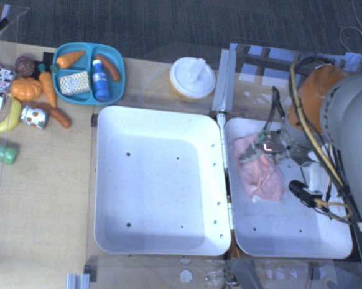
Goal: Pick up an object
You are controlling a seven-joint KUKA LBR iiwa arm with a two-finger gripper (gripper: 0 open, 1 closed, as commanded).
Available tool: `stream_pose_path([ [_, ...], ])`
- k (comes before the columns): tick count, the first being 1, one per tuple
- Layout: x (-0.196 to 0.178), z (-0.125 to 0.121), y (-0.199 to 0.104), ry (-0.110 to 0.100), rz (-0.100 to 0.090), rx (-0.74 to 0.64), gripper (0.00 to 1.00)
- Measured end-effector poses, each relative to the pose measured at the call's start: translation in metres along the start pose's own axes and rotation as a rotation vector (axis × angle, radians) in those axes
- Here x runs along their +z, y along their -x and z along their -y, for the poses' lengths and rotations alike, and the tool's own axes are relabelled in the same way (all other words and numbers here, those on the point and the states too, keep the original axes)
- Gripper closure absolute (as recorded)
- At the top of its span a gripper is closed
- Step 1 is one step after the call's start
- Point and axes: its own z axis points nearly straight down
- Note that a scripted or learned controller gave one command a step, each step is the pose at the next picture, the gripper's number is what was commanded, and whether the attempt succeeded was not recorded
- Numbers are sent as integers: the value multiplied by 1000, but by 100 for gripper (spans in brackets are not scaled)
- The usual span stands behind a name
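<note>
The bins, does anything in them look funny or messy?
Not really. A crumpled pink cloth lies bunched in the right bin, with the gripper at its top edge. On the bench, toy food lies scattered loosely beside the blue tray.

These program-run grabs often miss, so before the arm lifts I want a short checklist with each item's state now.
1. Pink cloth lies inside the right bin: ok.
2. Gripper sits over the cloth's upper end: ok.
3. Cloth seen between the jaws: cannot tell.
4. Cloth clear of the bin's walls: ok.
5. Black cable hangs just right of the cloth, possible snag: not ok.
</note>
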Motion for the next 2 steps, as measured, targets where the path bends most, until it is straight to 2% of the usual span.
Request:
stream_pose_path([
  [1,-2,53,14,0,1,-36,0],
  [2,-96,35,31,-7,-2,-320,0],
])
